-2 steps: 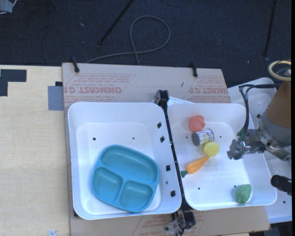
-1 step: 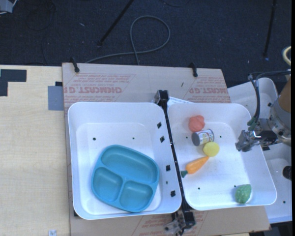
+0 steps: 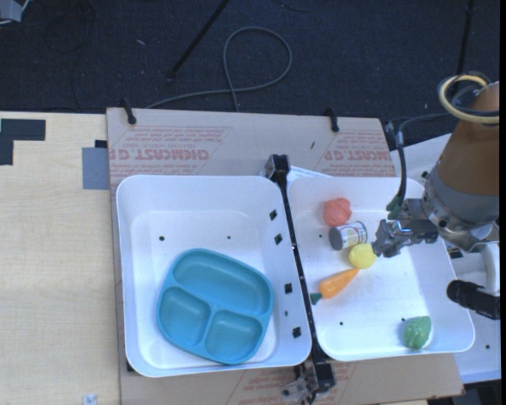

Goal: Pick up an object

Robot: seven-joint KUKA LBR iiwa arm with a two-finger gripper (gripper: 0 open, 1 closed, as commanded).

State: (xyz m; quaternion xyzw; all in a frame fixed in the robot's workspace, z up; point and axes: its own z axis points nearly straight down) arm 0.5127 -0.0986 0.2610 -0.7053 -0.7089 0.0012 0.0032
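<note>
Camera view entry: my gripper (image 3: pixel 386 245) hangs over the right bin (image 3: pixel 438 344), just beside the yellow ball (image 3: pixel 363 256); whether it is spread or pressed together, I cannot tell. The ball looks light, smooth and round, so likely to roll; I would take it across its middle. A small can (image 3: pixel 347 235) touches it on the upper left, the carrot (image 3: pixel 337 283) lies just below, both crowding the approach. Orange-red lump (image 3: pixel 337 210) and green lump (image 3: pixel 417 332) sit apart. Blue tray (image 3: pixel 214 305) occupies the left bin (image 3: pixel 143 201).
</note>
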